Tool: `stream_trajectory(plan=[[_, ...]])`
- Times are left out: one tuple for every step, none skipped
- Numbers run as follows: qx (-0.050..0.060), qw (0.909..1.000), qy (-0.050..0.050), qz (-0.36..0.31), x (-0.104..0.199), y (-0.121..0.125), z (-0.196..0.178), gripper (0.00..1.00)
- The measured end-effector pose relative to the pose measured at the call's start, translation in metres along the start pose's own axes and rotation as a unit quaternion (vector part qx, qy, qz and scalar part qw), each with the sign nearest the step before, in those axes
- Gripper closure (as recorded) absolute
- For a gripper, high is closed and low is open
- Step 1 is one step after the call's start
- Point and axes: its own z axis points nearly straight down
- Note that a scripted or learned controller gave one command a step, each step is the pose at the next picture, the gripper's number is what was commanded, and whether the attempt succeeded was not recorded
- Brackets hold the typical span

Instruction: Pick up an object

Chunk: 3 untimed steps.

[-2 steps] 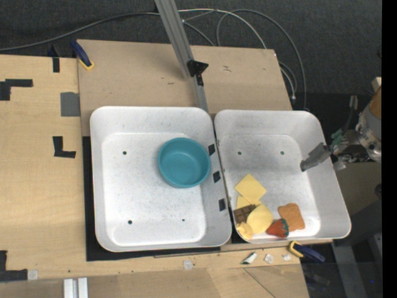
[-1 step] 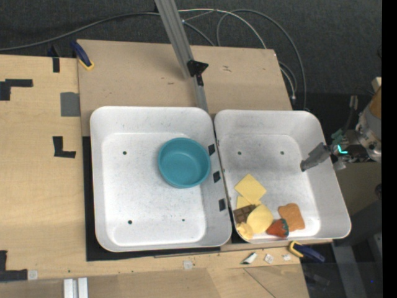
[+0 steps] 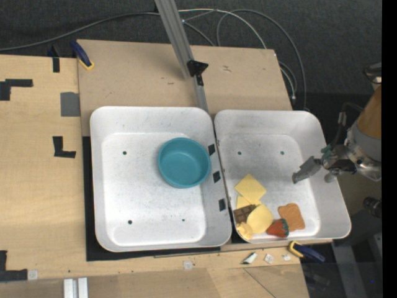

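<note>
1. Food pieces, the likeliest things to pick, lie clustered in the near part of the right bin (image 3: 310, 129): a yellow cheese slice (image 3: 250, 187), a second yellow piece (image 3: 259, 218) just below it, a small brown piece (image 3: 243, 213) touching both, an orange-brown piece (image 3: 292, 215), and a red piece (image 3: 278, 228) at its lower left.
2. From the fingers (image 3: 305, 169), the cluster lies down and to the left in the view; the orange-brown piece is nearest, the cheese slice off to the left at almost the same height.
3. No piece has a marked long axis; the cheese slice sits as a diamond, corners pointing up and down the view.
4. The arm (image 3: 366, 135) reaches in over the right bin's right rim, wrist tilted so the fingers slant down-left.
5. Whether the fingers are apart or together I cannot tell; nothing is visible between them.
6. A blue bowl (image 3: 183, 161) sits in the left bin (image 3: 111, 123), well apart from the fingers.
</note>
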Motion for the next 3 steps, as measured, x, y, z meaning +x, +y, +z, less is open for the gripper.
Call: stream_trajectory(plan=[[0.001, 1.0, 0.0, 0.0, -0.001, 0.004, 0.063, 0.0], [0.0, 1.0, 0.0, 0.0, 0.0, 0.003, 0.117, 0.0], [-0.001, 1.0, 0.0, -0.001, 0.0, 0.003, 0.105, 1.0]])
